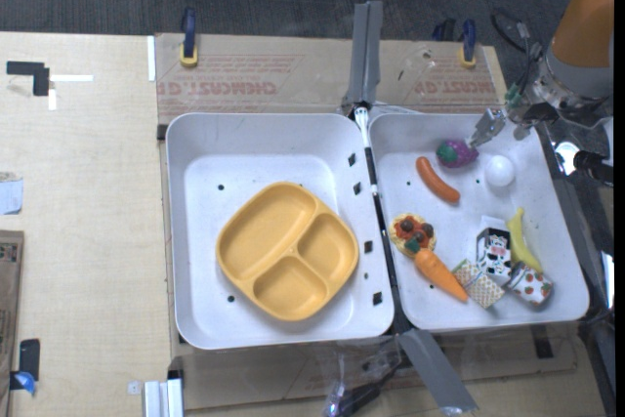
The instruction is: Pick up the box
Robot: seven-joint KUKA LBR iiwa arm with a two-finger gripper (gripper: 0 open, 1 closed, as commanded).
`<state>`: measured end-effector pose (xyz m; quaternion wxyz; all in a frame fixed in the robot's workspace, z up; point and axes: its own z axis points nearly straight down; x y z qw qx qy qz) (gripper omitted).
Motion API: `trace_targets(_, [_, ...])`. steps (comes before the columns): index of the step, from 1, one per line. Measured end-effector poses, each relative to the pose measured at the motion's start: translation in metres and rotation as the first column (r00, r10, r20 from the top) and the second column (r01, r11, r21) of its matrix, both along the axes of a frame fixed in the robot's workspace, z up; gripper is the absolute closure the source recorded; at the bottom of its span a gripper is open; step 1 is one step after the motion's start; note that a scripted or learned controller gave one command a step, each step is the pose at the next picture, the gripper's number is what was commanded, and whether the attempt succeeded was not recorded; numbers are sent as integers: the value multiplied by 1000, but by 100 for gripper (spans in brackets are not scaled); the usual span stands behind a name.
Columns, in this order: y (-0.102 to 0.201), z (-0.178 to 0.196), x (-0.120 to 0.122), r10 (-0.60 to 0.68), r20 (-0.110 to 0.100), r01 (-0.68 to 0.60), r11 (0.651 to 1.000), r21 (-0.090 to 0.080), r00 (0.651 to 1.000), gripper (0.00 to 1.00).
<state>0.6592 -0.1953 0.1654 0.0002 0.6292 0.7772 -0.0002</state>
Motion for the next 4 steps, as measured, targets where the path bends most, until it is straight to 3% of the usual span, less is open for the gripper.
trace_targets(2, [-8,-44,1,-104,1,104,995,0,995,0])
trace_targets(4, [-4,-56,5,-122,16,123,992,-3,992,0])
